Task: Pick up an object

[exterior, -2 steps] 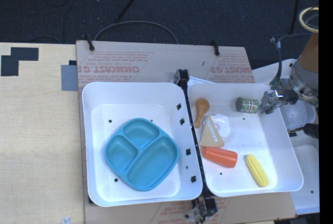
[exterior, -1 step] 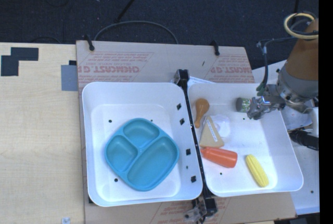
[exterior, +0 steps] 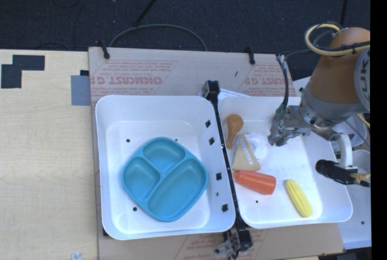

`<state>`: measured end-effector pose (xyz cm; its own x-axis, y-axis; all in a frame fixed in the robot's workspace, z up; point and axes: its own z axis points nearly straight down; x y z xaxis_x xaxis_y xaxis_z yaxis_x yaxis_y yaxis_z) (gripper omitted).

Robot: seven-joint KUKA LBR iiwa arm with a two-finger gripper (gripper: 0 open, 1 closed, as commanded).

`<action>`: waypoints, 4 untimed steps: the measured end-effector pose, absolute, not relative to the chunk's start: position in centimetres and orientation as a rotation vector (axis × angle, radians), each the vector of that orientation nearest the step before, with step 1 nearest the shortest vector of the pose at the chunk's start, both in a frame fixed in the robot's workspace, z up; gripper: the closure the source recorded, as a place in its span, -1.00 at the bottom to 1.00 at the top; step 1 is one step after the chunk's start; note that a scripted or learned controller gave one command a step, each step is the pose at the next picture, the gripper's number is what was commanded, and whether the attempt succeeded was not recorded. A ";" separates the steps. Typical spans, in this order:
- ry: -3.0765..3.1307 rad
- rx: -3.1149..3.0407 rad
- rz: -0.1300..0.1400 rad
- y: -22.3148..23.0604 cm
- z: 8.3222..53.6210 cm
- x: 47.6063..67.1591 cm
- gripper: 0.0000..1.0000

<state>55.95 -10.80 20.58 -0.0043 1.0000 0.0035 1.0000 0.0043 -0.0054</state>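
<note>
Gripper [exterior: 279, 135] above right bin [exterior: 329, 213]

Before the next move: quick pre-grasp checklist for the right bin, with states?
1. Gripper over the right bin: ok.
2. Finger opening: cannot tell, too small and dark.
3. Nothing seen between the fingers: ok, no object visibly held.
4. Corn lies apart from the other items: ok, easiest target.
5. Carrot sits against the wedge-shaped piece: not ok for a clean grasp.
6. Drumstick close to the divider: not ok, probably tight.
</note>
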 end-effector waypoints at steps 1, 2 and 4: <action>-2.220 -2.215 0.003 -5.7 21.9 54.0 1.00; -2.222 -2.213 0.003 -1.0 23.1 52.5 1.00; -2.223 -2.211 0.006 8.6 23.9 49.7 1.00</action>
